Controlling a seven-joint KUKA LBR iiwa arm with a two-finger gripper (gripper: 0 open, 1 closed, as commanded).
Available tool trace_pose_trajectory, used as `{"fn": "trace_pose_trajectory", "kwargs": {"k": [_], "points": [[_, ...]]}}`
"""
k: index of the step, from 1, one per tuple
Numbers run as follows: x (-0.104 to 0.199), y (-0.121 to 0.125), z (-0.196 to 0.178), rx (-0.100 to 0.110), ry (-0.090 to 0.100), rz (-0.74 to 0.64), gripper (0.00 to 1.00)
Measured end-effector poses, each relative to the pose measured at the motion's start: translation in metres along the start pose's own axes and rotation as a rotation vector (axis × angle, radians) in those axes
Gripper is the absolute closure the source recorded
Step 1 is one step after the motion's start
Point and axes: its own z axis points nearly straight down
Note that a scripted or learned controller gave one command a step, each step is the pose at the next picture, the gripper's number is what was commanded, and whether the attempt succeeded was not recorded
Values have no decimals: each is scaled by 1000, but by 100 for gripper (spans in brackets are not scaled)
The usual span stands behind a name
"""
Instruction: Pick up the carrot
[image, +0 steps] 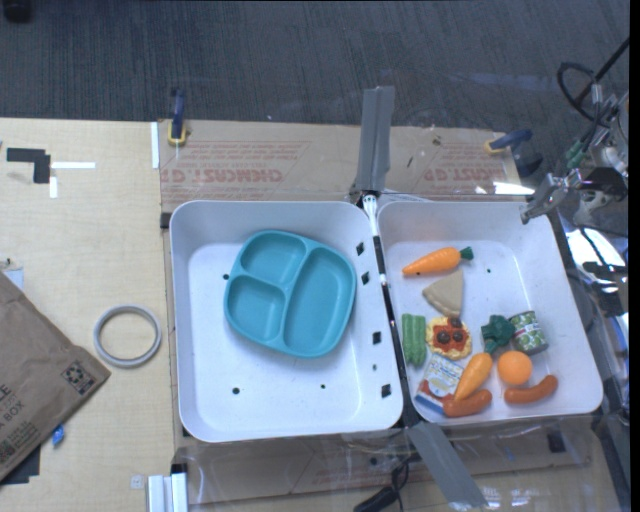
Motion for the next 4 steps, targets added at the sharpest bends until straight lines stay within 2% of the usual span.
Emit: {"fn": "trace_pose_trajectory", "kwargs": {"k": [1, 2, 3, 4], "points": [[56, 11, 154, 1, 1, 4, 0], [99, 38, 174, 1, -2, -136, 0], [107, 39, 174, -1, -3, -276, 0], [106, 40, 163, -4, -5, -274, 100]]}}
